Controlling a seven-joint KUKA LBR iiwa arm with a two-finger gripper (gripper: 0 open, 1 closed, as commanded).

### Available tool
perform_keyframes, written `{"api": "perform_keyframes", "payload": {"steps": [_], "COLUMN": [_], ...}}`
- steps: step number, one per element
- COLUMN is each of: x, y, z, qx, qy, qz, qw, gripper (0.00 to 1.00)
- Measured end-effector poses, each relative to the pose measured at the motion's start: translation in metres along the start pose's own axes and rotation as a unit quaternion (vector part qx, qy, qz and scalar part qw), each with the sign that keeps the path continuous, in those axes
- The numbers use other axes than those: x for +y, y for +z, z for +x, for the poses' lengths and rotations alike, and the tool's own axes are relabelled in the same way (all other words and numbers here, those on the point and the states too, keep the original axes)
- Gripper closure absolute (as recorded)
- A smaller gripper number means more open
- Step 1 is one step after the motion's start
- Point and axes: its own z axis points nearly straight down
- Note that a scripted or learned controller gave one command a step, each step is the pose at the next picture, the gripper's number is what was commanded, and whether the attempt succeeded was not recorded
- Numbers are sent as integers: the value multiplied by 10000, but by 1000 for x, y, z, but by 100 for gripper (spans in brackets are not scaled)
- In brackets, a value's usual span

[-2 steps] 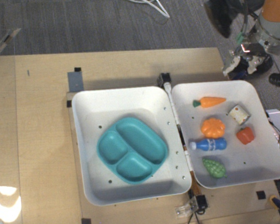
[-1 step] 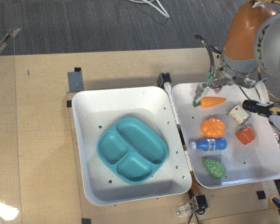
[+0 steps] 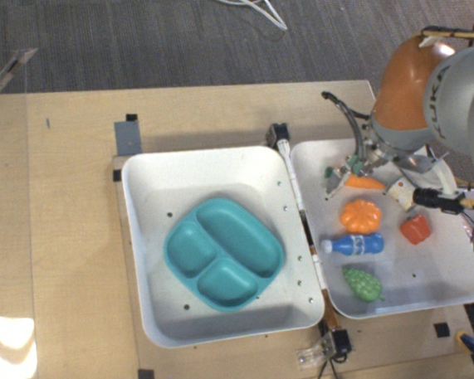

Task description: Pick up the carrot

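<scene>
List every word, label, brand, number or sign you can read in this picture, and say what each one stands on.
No text can be read.
The blue bottle has a white band near its cap end, which may be a label, but it is too small and blurred to make out.
The carrot, the teal tray and the white bins show no print or marks.

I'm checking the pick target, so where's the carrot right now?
The carrot lies near the back of the right bin, just behind the orange pumpkin, right beside the gripper.
</scene>
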Motion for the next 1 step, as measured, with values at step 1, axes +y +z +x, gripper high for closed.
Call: {"api": "perform_keyframes", "payload": {"steps": [1], "x": [4], "y": [-14], "z": [0], "qx": [-20], "qy": [-4], "qz": [-47], "qw": [10000], "gripper": [100]}}
